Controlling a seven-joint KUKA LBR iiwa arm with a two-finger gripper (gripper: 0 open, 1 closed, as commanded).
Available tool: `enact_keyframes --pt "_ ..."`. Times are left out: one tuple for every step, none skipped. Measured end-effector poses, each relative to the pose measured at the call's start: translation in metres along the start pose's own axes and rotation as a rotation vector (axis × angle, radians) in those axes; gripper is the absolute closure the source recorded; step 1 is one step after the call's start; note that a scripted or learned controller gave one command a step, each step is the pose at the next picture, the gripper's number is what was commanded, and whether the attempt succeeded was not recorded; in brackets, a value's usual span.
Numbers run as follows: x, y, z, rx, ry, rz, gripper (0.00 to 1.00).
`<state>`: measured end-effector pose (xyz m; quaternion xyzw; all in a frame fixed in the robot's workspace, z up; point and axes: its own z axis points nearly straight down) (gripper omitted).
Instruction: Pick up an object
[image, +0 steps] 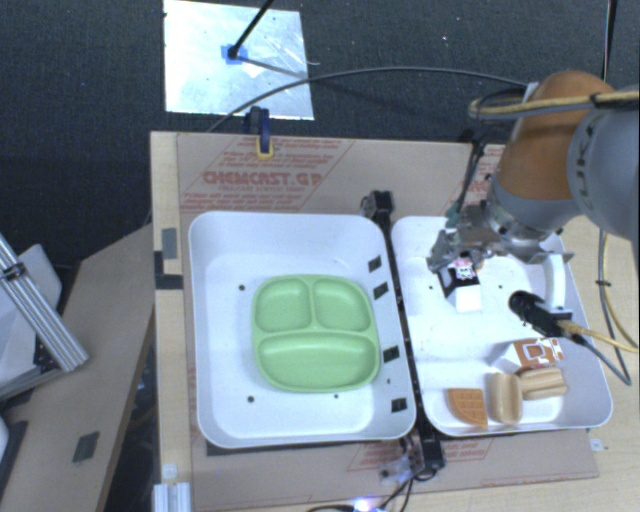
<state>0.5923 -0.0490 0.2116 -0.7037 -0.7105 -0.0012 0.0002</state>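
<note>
From my screen the gripper (455, 258) sits low over the upper part of the right bin (436, 352), close to the wall that it shares with the left bin (225, 250). The arm (560, 150) comes down to it from the upper right. The wrist hardware covers the working end, so I cannot tell how wide the tool stands, and I see nothing clearly gripped in it.

Directly under the tool, on the side nearer the camera, is a small white block (466, 296) with a dark and pink mark on its top end. The block's top edge runs into the tool's outline. I cannot tell whether the two touch or whether the block simply lies on the bin floor beneath.

Farther from the tool, toward the near right corner of the same bin, are four things in a cluster: an orange-and-white box (538, 352), a tan bun (541, 382) just below it, a second bun (504, 397) beside that, and a round orange waffle (466, 405). All are well apart from the tool.

To the tool's left, across the dividing wall, a green divided plate (315, 333) lies flat in the middle of the left bin.
</note>
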Motion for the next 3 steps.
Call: enact_keyframes --pt "0.052 -0.022 -0.013 0.001 0.001 0.000 1.00" --pt "0.106 -0.035 -0.003 0.002 0.001 0.000 1.00" --pt "0.157 -0.057 0.000 0.003 -0.001 0.000 1.00"
